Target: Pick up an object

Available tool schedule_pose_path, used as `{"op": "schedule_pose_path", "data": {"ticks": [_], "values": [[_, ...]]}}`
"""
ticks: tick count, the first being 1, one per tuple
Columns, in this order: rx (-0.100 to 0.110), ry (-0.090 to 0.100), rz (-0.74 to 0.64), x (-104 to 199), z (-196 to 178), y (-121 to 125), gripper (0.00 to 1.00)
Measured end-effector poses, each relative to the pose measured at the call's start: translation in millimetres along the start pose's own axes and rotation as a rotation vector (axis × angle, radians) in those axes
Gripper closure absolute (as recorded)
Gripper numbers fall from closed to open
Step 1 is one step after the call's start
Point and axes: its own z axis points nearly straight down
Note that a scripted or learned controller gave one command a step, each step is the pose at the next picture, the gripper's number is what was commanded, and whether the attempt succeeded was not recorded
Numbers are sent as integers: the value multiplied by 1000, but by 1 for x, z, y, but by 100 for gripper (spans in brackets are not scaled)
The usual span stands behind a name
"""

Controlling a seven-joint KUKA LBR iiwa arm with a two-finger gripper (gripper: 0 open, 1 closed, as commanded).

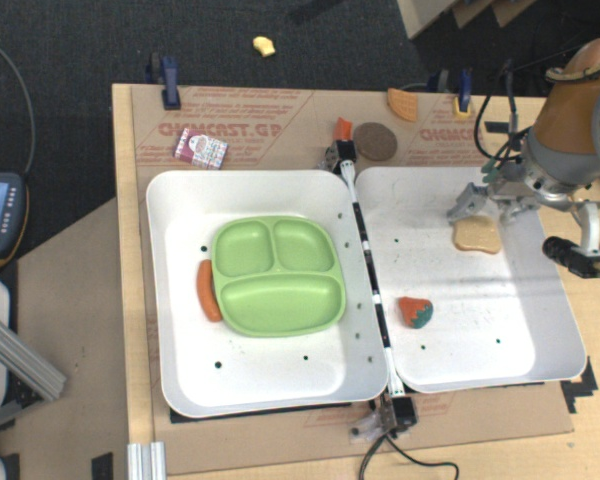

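Tan toast slice (477,235) lies in the right bin (520,358) just under my end effector (490,200), whose fingers splay wide above it for a straddling grab, nothing held yet.

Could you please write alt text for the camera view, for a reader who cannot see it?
A grey robot arm reaches in from the right, its gripper low over the right bin, just above a tan bread slice; a small strawberry toy lies nearer the divider. The left bin holds a green divided plate with an orange carrot-like piece beside it.
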Motion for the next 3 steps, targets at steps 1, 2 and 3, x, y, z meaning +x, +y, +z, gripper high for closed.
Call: {"op": "schedule_pose_path", "data": {"ticks": [1, 2, 3], "values": [[-1, -1, -2, -2, 42, 4, 0], [-11, -6, -2, -3, 27, 7, 100], [-10, -6, -3, -3, 28, 6, 0]]}}
